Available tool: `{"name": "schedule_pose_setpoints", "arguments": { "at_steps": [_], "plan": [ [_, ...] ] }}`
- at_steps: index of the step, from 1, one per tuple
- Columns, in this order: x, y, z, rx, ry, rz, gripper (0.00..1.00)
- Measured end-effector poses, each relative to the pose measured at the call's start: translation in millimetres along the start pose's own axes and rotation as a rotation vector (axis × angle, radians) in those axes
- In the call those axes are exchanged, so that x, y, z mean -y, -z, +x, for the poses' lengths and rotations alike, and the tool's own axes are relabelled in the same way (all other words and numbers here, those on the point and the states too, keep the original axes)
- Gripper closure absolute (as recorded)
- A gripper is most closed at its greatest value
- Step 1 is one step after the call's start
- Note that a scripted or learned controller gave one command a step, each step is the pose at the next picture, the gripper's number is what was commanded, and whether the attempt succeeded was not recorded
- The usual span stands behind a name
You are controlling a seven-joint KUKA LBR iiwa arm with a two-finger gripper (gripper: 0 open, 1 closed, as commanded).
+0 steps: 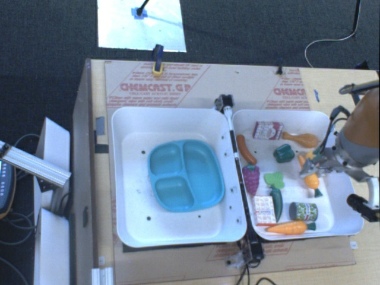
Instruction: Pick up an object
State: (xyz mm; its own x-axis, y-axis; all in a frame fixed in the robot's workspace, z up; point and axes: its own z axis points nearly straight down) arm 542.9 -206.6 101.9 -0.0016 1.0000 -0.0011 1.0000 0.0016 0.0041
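The arm (362, 132) stood nearest the camera, reaching in over the right bin (328, 121), with its tool (313, 166) low above that bin's right side; whether the tool was open or closed could not be told.

Going from the left, the left bin (136, 123) held a blue divided plate (185, 175) lying flat near its middle. In the right bin, along the left wall, lay a sausage (246, 149), below it a bunch of purple grapes (251, 179), then a small red-and-white packet (264, 206). Further right were a red carton (268, 130), a dark green pepper (284, 153), a green leafy piece (274, 179), a tin can (303, 211) and a carrot (290, 227) against the near wall. A chicken drumstick (300, 139) lay near the far wall. Just beside the tool sat a small orange vegetable (312, 181), touching it or nearly so.

By my judgement the step in hand was the approach and descent onto a chosen object, probably that orange vegetable. Nothing was seen lifted, so the pick looked not yet done. The next move would call for centring over the piece, closing on it squarely, and raising it without nudging the neighbours.
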Motion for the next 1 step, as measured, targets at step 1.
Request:
{"name": "schedule_pose_setpoints", "arguments": {
  "at_steps": [1],
  "plan": [
    [-49.4, 68.1, 80.1, -0.001, 0.003, 0.0, 1.0]
  ]
}}
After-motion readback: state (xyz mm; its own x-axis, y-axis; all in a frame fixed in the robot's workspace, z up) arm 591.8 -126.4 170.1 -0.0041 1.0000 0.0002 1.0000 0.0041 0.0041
